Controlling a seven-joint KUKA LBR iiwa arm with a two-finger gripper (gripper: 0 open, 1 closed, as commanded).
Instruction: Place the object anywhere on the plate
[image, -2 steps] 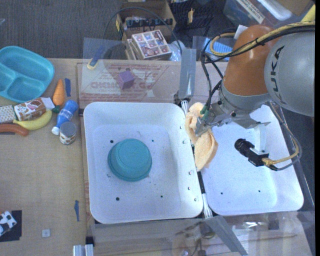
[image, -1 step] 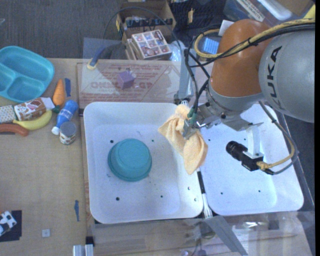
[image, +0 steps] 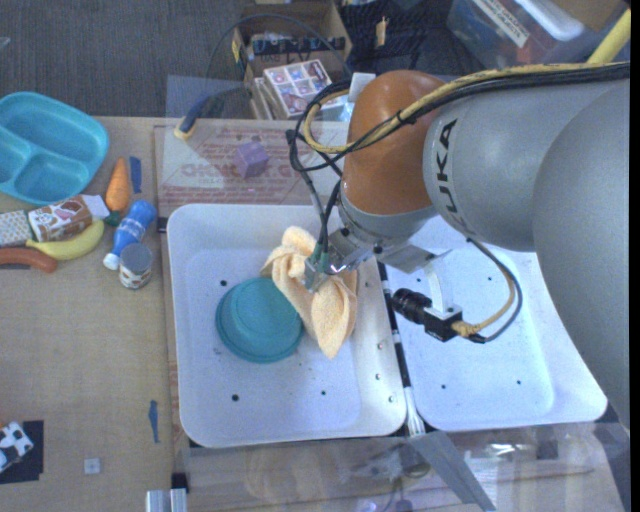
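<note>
A round teal plate (image: 258, 320) lies in the left white bin (image: 200, 400), left of centre. A crumpled yellow cloth (image: 322, 300) lies against the plate's right edge, draped from the bin's middle toward its right side. My gripper (image: 322, 268) reaches down from the right and sits on top of the cloth, its tips buried in the folds. The cloth appears pinched between the fingers, with its upper part bunched up around them.
The right white bin (image: 500, 380) lies under the arm. On the bench to the left are a blue divided tray (image: 45, 145), a carrot (image: 118, 185), a banana (image: 70, 245), a small blue bottle (image: 128, 228) and a tin can (image: 135, 267). Boxes stand behind the bins.
</note>
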